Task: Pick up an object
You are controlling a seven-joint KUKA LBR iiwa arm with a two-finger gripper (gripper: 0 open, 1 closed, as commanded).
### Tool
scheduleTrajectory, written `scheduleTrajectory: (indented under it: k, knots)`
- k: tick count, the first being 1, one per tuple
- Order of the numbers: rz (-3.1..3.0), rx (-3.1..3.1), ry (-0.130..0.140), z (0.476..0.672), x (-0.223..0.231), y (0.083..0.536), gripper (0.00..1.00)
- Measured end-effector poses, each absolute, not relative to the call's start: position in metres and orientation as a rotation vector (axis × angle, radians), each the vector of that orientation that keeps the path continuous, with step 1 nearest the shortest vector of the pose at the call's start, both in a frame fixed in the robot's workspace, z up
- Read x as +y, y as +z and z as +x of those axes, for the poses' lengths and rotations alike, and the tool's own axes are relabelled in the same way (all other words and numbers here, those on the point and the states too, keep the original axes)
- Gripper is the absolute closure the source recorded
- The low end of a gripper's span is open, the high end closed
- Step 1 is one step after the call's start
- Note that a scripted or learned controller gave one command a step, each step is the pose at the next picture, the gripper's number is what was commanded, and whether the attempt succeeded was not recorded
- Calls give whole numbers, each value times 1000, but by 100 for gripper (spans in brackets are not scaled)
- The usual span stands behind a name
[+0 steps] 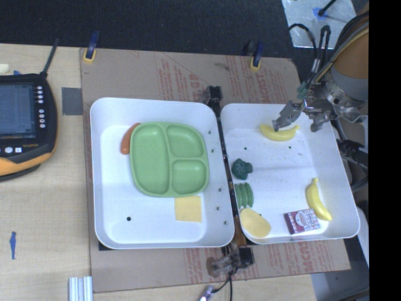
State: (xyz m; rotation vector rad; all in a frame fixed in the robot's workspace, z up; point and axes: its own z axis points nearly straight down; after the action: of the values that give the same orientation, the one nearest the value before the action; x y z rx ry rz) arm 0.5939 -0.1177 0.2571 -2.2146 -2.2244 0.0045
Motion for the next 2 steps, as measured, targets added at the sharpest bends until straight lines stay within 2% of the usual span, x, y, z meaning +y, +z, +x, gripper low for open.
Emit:
scheduleTrajectory:
  k: [1, 2]
  knots:
    - [-2215, -2223, 10, 641, -150, 164, 0]
    - [-2217, -2230, 5, 657, -134, 107, 0]
